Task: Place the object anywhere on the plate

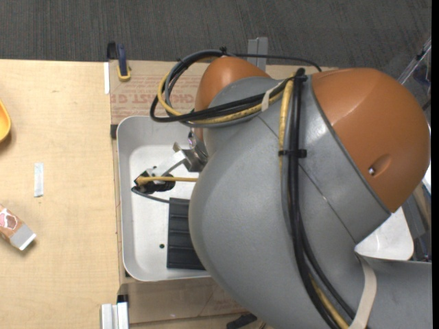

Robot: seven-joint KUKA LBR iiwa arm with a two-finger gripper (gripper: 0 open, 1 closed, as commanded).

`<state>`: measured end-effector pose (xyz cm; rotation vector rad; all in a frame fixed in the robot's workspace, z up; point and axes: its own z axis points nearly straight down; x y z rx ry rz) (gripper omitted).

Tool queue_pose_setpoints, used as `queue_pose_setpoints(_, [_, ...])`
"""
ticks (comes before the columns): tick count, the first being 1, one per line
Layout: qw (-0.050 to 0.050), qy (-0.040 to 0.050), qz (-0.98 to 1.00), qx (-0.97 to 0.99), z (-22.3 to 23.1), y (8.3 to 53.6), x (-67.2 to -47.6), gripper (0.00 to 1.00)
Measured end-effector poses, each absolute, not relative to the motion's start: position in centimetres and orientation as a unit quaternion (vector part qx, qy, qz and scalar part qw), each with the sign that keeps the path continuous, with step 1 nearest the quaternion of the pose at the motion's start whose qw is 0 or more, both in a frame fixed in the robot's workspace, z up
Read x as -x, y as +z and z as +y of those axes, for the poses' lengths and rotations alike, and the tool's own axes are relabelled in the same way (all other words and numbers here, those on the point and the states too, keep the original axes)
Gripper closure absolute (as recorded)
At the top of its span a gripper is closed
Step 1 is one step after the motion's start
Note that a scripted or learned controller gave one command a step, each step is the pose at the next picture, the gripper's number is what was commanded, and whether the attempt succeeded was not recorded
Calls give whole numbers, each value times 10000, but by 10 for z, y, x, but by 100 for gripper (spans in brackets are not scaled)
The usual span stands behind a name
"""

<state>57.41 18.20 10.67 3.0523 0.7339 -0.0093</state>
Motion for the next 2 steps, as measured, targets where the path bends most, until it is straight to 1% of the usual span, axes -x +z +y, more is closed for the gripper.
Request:
queue_pose_setpoints(1, [7, -23, 2128, -9771, 91, 191, -627, 100])
queue_pose_setpoints(2, [6, -35, 2315, -9728, 82, 190, -555, 100])
